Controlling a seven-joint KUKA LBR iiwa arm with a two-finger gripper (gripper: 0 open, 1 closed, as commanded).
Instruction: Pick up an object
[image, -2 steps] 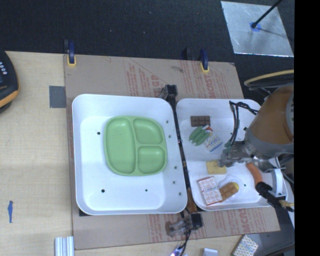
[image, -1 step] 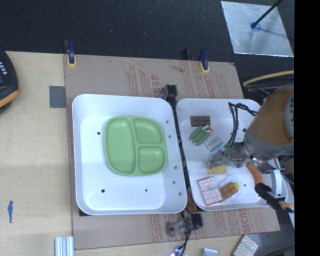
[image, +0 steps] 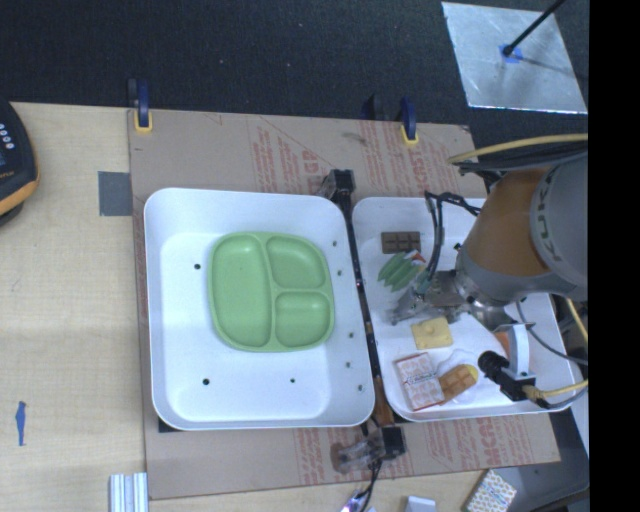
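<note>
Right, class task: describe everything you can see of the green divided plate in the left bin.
The green divided plate is pale green, looks like smooth plastic, and has rounded corners. Raised ridges split it into three compartments: one tall one on its left, two smaller ones stacked on its right. It lies flat, slightly rotated, near the middle of the left white bin, resting on the bin's floor. Nothing sits in it and nothing else touches it.

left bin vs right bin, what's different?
The left bin is larger and squarer; the right bin is narrower. The left bin carries one green divided plate; the right bin has several small items, including a brown block and a yellow piece. The arm hangs over the right bin, not the left. Both are shallow and white.
</note>
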